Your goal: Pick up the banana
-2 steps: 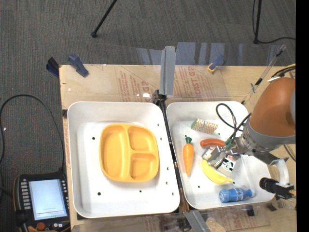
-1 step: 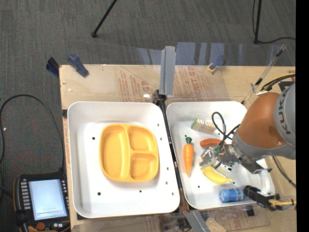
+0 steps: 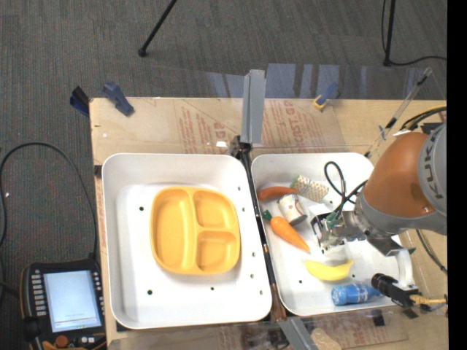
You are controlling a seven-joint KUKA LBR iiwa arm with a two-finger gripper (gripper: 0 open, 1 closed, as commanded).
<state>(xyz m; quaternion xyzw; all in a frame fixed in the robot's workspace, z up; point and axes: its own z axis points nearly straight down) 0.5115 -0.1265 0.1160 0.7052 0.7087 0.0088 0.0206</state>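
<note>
While low, banana below gripper.

Hidden and cut-off parts around the right bin

The arm runs off the right edge and covers part of the right bin. The pincer is a dark tangle of cables, its fingers too small to read. The handheld screen is cropped at the bottom edge.

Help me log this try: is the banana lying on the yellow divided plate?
No, the banana lies in the right bin, just below the gripper, while the yellow divided plate sits in the left bin.
</note>
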